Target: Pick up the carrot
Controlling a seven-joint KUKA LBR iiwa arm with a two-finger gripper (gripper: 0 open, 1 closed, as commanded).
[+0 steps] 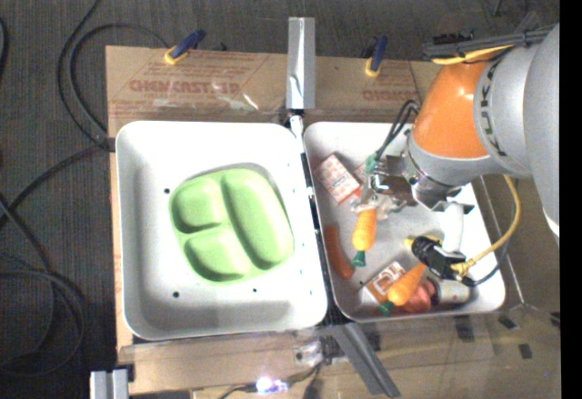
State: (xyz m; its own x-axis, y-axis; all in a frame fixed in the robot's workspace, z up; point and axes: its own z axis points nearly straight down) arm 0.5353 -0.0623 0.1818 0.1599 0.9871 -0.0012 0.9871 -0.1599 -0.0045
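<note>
An orange carrot point(365, 228) with a green leaf end pointing toward the front lies in the right bin point(486, 234), left of its middle. My gripper point(376, 199) hangs right over the carrot's far end and touches or nearly touches it. A second orange carrot point(407, 283) lies near the bin's front wall, to the right of the first and apart from the gripper.
The right bin also holds a small red-and-white box point(335, 177) at the back left, a thin orange-red chili point(339, 254) along the left wall, a printed box point(386, 278) and a red item point(420, 301) at the front. A green divided plate point(233, 222) sits in the left bin point(136, 234).
</note>
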